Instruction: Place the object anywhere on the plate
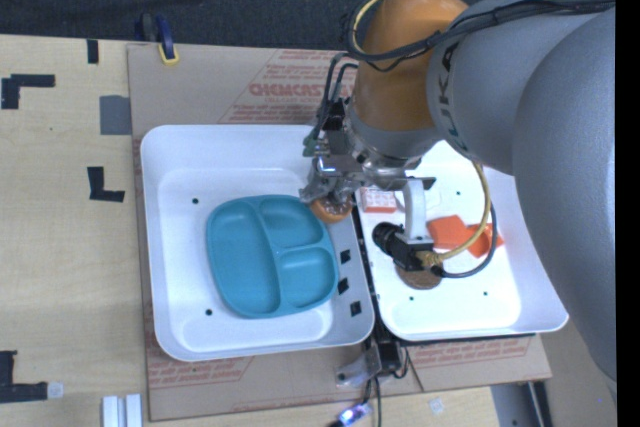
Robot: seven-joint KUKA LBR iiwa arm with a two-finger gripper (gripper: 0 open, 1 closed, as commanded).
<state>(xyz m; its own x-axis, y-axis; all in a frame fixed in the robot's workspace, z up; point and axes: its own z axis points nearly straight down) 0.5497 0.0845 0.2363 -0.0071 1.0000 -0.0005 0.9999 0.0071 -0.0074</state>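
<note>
a small round brown and orange thing (328,208) sits right under the tip of the pincer (326,185). it is at the top right corner of the blue plate (262,260), by the plate's rim and close to where the two bins meet. the pincer points down at it. i cannot tell how wide the pincer is, or if it grips the thing. the plate has three parts. it lies in the white bin (170,165), left of the pincer and a bit lower. in the other white bin (530,305), right of the pincer, a small red and white thing (378,202) lies just beside it. an orange piece (455,233) lies farther right, and a brown round thing (422,277) lies lower down. both bins rest on brown cardboard (250,85) on the surface (60,245).
</note>
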